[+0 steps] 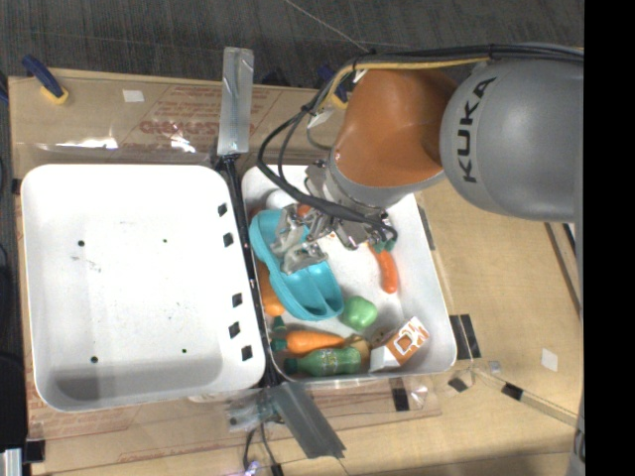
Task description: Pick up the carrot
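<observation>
Down in the right bin [437, 296] sits my tool [303, 238], its metal parts hanging just over the blue scoop [298, 281] near the bin's left wall. Whether it is clenched or released I cannot tell; the metal is a tangle from this angle, and nothing shows plainly between its tips. Above it my orange band [392, 127] and grey arm [521, 132] cover the upper part of that bin.

Two orange things in the bin could be the carrot. One carrot [316, 342] lies lengthwise near the bin's lower wall, with a dark green vegetable [322, 363] touching it just below. A smaller orange-red piece [387, 269] lies tilted toward the bin's right side, just beside my wrist hardware and apart from the tool's tips. Neither one is in the tool.

Between them, a small green lime-like thing [359, 312] rests against the scoop's lower right edge. An orange-and-white packet [407, 338] lies in the bin's lower right corner. Another orange bit [270, 300] peeks out at the scoop's left edge, against the bin's left wall.

Beside the right bin, sharing that wall, is the left bin [119, 266]; both stand on the desk [516, 276].
</observation>
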Robot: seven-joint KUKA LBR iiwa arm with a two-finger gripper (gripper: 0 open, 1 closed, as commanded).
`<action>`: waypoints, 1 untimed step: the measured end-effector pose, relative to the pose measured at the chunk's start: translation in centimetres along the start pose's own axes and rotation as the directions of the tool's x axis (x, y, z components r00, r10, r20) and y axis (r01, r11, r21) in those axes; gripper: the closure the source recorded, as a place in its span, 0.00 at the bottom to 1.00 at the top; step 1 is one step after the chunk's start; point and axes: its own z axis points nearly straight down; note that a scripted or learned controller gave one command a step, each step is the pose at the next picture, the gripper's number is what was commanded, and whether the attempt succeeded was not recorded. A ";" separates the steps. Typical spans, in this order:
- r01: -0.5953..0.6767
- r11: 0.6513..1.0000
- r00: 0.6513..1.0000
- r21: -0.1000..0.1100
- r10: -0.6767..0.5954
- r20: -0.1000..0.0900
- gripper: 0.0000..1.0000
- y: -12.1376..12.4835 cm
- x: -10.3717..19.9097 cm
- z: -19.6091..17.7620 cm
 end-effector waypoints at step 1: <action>0.297 0.955 0.955 -0.004 -0.297 -0.006 1.00 -5.0 0.4 6.6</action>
